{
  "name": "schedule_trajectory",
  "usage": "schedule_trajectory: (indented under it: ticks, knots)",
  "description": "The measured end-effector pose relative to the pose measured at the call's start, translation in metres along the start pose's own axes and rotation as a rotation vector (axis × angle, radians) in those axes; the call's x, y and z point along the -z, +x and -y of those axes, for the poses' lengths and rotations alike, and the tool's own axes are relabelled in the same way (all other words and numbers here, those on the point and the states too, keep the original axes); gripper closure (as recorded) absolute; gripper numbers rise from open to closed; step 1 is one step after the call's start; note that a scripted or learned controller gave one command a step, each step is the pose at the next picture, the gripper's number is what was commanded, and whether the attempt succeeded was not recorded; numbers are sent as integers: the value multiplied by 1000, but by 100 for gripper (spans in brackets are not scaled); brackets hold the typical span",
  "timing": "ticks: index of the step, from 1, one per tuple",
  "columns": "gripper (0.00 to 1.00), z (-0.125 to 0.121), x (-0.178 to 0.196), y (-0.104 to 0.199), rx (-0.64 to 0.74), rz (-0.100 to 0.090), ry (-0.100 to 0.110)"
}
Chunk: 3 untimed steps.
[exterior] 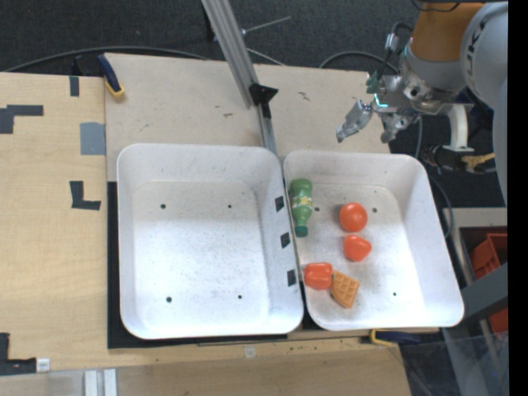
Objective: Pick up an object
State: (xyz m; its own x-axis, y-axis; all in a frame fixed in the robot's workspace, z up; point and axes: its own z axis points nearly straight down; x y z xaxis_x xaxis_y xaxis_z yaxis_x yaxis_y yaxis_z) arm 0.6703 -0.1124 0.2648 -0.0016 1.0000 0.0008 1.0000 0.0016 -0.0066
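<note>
The right bin (412, 221) holds several small toy foods. A green bottle (300, 206) lies against its left wall. A round red tomato (353, 217) sits mid-bin, with a second red piece (356, 247) just below it. Near the front lie a red-orange pepper (318, 275) and a tan waffle (344, 289), touching each other. My gripper (374, 127) hangs above the bench just beyond the right bin's far rim, up and right of the tomato. It is open, with nothing between its fingers (353, 124).
The left bin (198, 238) sits beside the right one, their rims meeting in the middle. A slanted metal pole (235, 44) with a black clamp rises from the far bench. A blue-and-yellow clamp (111, 77) lies at the far left. Cables trail behind the arm.
</note>
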Motion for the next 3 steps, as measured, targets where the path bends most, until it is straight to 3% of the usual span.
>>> schedule_trajectory:
  ticks: [1, 3]
  knots:
    - [0, -1, 3, 0, 1, 1, -5]
    - [0, 4, -85, 6, 0, 2, -1]
